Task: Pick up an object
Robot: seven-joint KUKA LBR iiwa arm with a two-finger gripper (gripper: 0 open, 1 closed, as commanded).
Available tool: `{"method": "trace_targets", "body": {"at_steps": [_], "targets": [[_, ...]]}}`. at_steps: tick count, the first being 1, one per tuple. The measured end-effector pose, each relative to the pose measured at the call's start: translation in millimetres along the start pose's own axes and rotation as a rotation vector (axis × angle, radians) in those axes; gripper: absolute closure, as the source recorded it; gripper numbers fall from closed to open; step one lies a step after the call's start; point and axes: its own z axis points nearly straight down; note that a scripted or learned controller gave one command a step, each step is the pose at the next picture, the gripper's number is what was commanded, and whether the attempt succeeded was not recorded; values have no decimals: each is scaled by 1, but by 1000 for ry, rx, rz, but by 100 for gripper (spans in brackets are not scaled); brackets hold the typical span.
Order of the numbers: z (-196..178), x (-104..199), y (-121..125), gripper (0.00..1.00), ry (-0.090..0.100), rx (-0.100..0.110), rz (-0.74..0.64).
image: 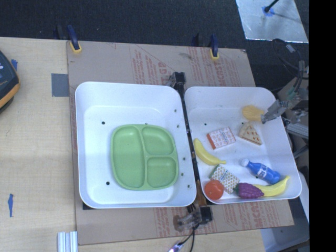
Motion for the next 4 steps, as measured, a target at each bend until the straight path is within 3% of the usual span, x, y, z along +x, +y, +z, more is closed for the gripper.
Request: {"method": "trace_targets", "body": {"at_steps": [1,2,3,4], "targets": [[90,1,14,0,2,7,0],[155,1,47,0,1,6,-2],[153,0,83,0,2,4,0],[41,-1,32,0,0,1,2]]}}
